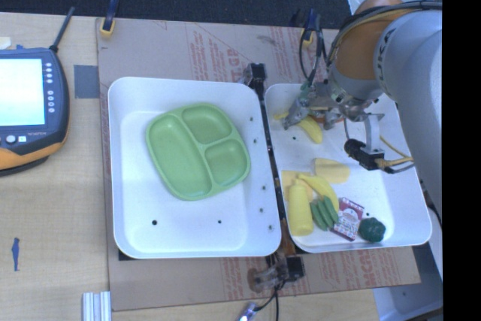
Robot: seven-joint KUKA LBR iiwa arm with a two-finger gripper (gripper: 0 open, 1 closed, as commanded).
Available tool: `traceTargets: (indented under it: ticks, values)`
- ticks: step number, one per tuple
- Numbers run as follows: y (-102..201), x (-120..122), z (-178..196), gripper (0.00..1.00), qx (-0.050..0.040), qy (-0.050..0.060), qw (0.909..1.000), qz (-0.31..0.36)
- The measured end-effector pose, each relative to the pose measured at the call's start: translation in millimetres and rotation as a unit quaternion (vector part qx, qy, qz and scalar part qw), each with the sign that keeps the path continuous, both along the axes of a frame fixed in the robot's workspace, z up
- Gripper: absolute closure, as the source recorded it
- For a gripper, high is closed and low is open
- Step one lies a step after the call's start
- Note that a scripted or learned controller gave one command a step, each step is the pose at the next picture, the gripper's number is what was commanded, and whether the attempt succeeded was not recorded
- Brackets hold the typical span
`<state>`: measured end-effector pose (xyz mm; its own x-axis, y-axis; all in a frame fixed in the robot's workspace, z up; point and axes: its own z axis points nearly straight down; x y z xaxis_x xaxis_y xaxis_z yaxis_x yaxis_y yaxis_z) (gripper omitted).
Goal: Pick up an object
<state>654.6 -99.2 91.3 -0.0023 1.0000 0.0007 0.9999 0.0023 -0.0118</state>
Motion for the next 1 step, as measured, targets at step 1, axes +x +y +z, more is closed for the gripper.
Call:
traceTargets:
  ticks: [1]
  values:
    - [-6.4,-0.1,-0.1,0.00,0.0001,0.000,1.0000,-0.001]
